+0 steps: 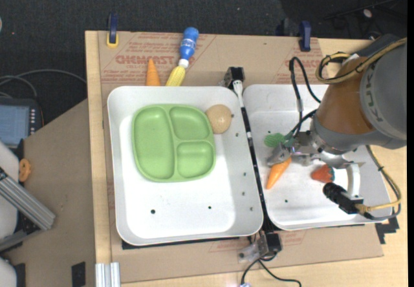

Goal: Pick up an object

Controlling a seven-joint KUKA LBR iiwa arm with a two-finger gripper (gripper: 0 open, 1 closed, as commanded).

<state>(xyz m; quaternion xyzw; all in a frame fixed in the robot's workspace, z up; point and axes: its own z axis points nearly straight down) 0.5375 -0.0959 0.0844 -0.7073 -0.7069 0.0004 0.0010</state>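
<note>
Two white bins share the table; my jaws hang over the right bin, their opening impossible to tell. Just beside them lies the orange carrot, near the bin's left wall, open floor below.

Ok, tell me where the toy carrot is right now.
The toy carrot lies in the right-hand bin, near its left wall, just below the green leafy piece and beside the claw, with a red object further right.

Two bins, one tray
</note>
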